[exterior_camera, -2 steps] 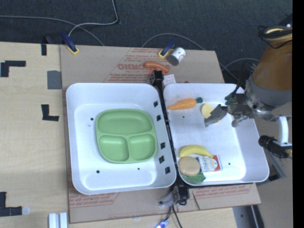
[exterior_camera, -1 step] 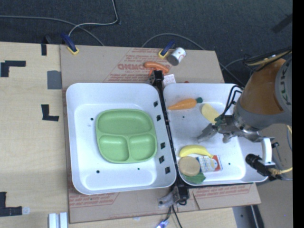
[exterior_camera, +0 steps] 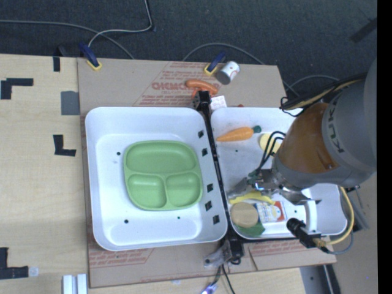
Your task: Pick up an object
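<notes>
Orange carrot (exterior_camera: 235, 135) beside bin divider (exterior_camera: 211, 158)

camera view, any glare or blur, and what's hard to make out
Camera view: even, soft light, with mild glare on the white rim of the left bin; the green plate and the carrot are sharp; the arm hides much of the right bin, and the items beneath it are cluttered and hard to identify.

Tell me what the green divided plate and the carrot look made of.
Green plate: likely moulded plastic, matte, going by its even pale colour and soft rounded compartment ridges. Carrot: probably a plastic or rubber toy, given its uniform orange with a small green tip; the finish is too small to judge.
</notes>
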Motion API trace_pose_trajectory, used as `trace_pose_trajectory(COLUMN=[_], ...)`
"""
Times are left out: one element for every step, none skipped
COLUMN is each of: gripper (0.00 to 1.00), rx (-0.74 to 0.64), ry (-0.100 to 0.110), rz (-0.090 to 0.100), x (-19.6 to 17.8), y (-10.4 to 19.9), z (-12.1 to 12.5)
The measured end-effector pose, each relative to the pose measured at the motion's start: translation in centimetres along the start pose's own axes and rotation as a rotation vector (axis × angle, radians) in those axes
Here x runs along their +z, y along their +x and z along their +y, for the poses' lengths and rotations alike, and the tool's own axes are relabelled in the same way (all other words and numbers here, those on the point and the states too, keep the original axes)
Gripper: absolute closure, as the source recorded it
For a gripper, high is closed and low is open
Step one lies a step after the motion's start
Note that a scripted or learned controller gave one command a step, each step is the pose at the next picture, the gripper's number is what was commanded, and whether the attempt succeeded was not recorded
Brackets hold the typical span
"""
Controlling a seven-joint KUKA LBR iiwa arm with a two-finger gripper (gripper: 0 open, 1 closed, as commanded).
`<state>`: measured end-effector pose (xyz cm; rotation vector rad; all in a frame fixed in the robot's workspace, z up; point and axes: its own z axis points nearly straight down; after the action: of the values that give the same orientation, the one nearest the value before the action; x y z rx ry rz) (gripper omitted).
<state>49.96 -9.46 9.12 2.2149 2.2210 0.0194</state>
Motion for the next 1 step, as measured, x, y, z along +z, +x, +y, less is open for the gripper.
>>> trace_pose_trajectory(gripper=[1.0], rx=[0.0], ry=[-0.009], rz=[0.001], x=[-1.32], y=[0.03], z=[0.34])
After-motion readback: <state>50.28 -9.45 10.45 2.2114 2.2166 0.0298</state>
